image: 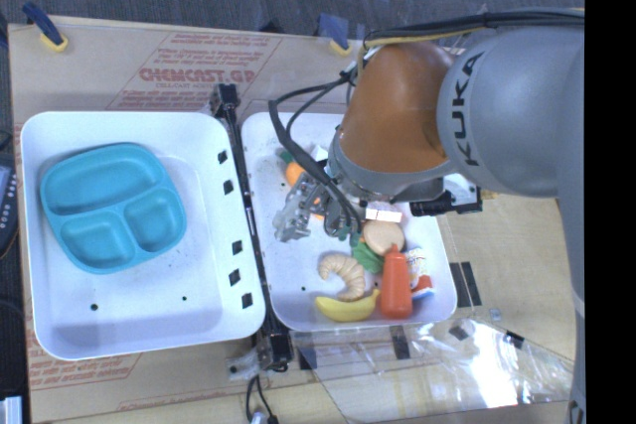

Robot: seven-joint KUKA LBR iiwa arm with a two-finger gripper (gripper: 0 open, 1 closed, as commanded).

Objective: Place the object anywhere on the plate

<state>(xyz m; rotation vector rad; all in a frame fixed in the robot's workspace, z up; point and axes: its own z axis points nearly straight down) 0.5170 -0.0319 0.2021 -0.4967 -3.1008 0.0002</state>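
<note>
A blue three-compartment plate point(111, 206) lies in the left bin point(60, 323), toward its upper left. The gripper point(293, 218) hangs low over the right bin point(288, 293), left of a pile of toy food. In that pile lie a croissant point(345, 273), a yellow banana point(345, 308), a red bottle point(396, 285), a beige round piece point(383, 236) and a green piece point(366, 256). An orange piece point(295, 174) shows just above the gripper, partly hidden by the wrist.
A black divider point(241, 204) with clips runs between the two bins. The arm's orange band point(397, 109) and grey body cover the right bin's upper right part. Crumpled clear plastic point(487, 353) lies on the bench at the lower right.
</note>
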